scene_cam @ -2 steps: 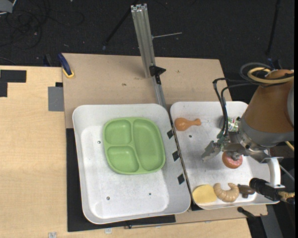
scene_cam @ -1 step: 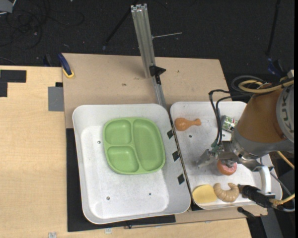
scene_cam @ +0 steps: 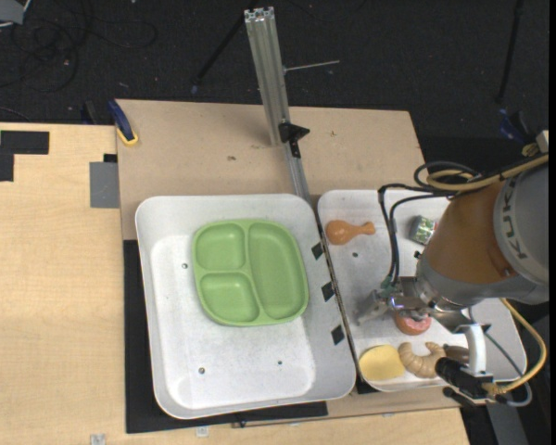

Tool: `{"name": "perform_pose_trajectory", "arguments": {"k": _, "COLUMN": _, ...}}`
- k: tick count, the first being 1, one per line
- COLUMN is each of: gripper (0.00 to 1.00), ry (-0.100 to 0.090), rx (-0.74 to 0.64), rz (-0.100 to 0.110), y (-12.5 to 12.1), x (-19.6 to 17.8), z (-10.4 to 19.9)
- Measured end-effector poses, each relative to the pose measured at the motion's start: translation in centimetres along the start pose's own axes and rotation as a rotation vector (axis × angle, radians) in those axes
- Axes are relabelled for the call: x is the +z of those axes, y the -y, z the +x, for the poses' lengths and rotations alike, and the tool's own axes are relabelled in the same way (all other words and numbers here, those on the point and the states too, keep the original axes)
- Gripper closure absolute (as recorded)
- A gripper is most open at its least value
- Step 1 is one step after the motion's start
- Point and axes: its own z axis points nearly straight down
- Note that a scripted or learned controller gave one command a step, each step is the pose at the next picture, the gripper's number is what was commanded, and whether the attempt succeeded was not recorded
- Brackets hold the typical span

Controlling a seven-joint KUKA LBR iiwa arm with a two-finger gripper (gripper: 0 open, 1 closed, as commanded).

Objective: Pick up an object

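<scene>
jaws (scene_cam: 398,311) are hovering over a reddish object (scene_cam: 412,323) in the right bin (scene_cam: 371,202); grip state unreadable. crowding neighbours are risking a miss.

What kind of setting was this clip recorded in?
Most likely a robotics lab test bench, not a home or kitchen. A grey and orange arm reaches over two shallow white bins on a plywood board, an aluminium post stands behind them, and loose cables lie on the dark floor.
</scene>
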Motion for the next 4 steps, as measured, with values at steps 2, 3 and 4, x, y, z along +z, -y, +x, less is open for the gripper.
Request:
{"name": "perform_pose_trajectory", "arguments": {"k": 2, "gripper": 1.00, "ry": 0.001, "rx": 0.003, "rz": 0.001, "y": 0.6, "x": -6.5, "z": -1.2}}
{"name": "perform_pose_trajectory", "arguments": {"k": 3, "gripper": 1.00, "ry": 0.001, "rx": -0.001, "rz": 0.000, "y": 0.8, "x": -10.7, "z": -1.4}}
{"name": "perform_pose_trajectory", "arguments": {"k": 4, "gripper": 1.00, "ry": 0.000, "rx": -0.001, "rz": 0.003, "y": 0.7, "x": -11.8, "z": -1.5}}
